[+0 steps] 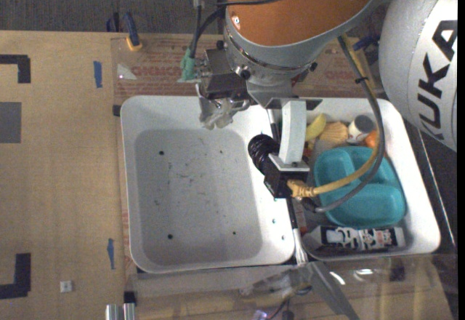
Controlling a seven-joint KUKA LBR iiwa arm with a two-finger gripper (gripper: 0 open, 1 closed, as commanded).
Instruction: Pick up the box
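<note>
Risk: the two-finger gripper [216,115] is hanging over the far rim of the left white bin [138,188], so a descent here would be closing on nothing. Whether it is open cannot be told. The long black-and-white cardboard box [363,237] is lying flat against the right white bin's [429,228] near wall, well apart from the gripper. It is lying just beside a teal plastic container [360,191], which is inviting a mistaken grasp.

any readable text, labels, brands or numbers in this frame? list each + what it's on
"KU", cut off by the frame edge: large black letters on the white arm housing.
Black-and-white label on the flat item at the near end of the right bin: too small and blurred to read.
Reddish print on the cardboard strip behind the bins: too faint to read.
</note>
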